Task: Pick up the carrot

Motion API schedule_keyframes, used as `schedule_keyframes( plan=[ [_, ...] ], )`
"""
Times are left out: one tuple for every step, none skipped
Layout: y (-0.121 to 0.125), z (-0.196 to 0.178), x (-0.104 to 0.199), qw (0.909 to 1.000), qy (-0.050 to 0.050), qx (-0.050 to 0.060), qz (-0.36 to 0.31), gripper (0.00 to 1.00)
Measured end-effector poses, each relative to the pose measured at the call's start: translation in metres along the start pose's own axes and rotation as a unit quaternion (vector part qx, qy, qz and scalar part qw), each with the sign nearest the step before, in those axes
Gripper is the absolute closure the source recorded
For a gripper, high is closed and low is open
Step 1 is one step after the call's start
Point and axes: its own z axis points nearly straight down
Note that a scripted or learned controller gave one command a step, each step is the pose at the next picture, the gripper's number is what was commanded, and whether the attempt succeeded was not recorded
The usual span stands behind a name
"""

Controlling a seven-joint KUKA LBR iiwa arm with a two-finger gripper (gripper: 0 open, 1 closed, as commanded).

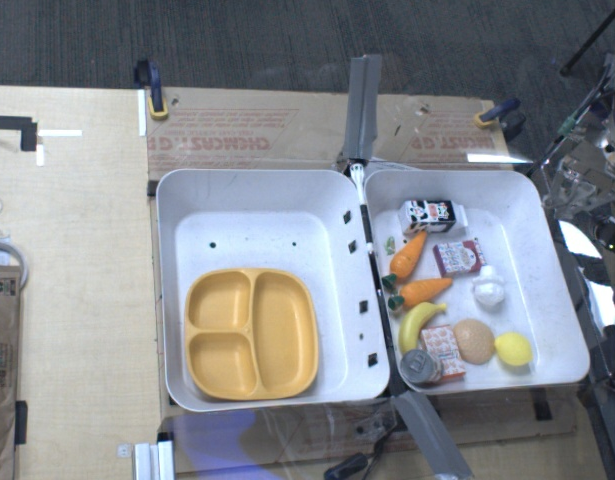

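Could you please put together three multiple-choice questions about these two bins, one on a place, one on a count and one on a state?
1. Where does the yellow divided plate lie?
A. In the left bin
B. In the right bin
C. On the cardboard

2. How many carrots are in the right bin?
A. One
B. Two
C. Four

3. How does the banana lie?
A. On the bin floor among the other toys
B. On the plate
C. Outside both bins

Answers: 1 A, the plate sits on the left bin's floor. 2 B, an upper carrot and a lower carrot show. 3 A, it rests below the lower carrot.

Grey metal arm, dark cables
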Motion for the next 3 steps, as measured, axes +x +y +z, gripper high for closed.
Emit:
schedule_keyframes(
  plan=[
    [0.062,-0.025,0.035,0.9981,0.000,0.000,-0.061,1.00],
    [0.025,-0.155,0.046,0.9890,0.000,0.000,-0.148,1.00],
    [0.063,-0.126,0.032,0.9930,0.000,0.001,-0.118,1.00]
  ],
)
